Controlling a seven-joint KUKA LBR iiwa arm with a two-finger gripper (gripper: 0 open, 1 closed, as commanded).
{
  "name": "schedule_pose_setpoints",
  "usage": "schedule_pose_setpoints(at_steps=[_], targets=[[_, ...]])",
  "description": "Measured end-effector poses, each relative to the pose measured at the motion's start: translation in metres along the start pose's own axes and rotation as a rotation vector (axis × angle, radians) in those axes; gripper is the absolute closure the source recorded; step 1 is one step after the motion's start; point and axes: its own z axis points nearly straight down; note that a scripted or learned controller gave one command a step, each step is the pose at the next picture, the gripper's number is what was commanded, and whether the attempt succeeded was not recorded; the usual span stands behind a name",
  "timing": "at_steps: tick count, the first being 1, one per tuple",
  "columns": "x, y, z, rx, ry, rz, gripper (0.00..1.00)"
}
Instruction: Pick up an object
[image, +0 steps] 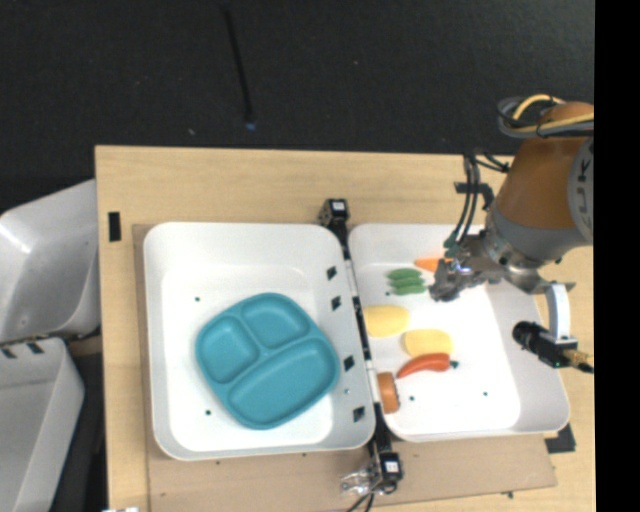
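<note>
Blue divided plate (265, 358) in the left bin (170, 330), yellow pieces (387, 320) and red pepper (424, 365) in the right bin (500, 400), green piece (405, 281) just left of the gripper (445, 287) at centre right, its grip state cannot be told

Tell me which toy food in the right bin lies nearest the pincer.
The green piece, just left of the pincer. The two yellow pieces, red pepper and orange piece lie farther down the bin.

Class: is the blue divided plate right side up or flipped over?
Right side up: the blue plate shows its three hollow sections, lying in the left bin.
</note>
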Motion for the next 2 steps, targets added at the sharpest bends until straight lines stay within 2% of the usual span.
schedule_pose_setpoints(at_steps=[1,2], targets=[[-0.001,0.001,-0.008,0.005,0.001,0.001,1.0],[0.052,-0.001,-0.003,0.007,0.002,-0.002,1.0]])
